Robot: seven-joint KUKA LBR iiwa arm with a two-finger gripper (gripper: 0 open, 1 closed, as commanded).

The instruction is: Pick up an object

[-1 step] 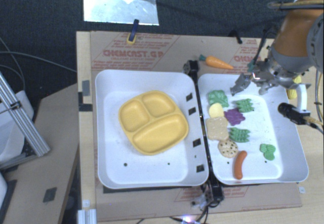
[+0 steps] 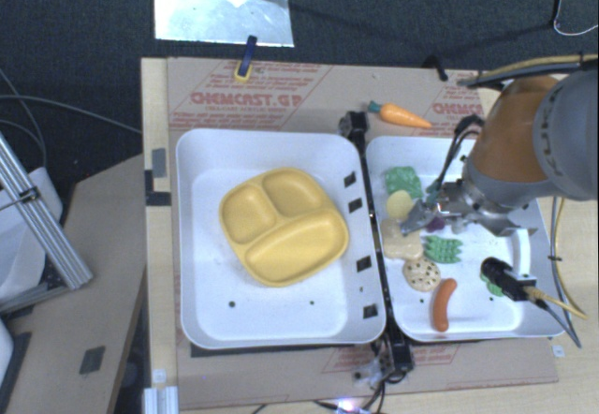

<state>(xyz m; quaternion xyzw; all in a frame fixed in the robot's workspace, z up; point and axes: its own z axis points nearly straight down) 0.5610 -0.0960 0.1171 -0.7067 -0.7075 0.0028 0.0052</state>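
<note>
Red lettering on the cardboard sheet [image 2: 245, 98] reads roughly "CHEMCAST GP". The claw [image 2: 418, 221] sits low in the right bin [image 2: 524, 328] among toy foods [image 2: 426, 258]; its opening cannot be determined.

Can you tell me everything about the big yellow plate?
The yellow plate looks like smooth plastic, with rounded corners and a raised rim. It is split into three compartments: two smaller ones toward the far side and one long one nearer the camera. It lies flat, turned at a slant, near the middle of the left white bin, resting on the bin's floor. No food is in it, and nothing else touches it. The toy foods sit in the other bin.
</note>
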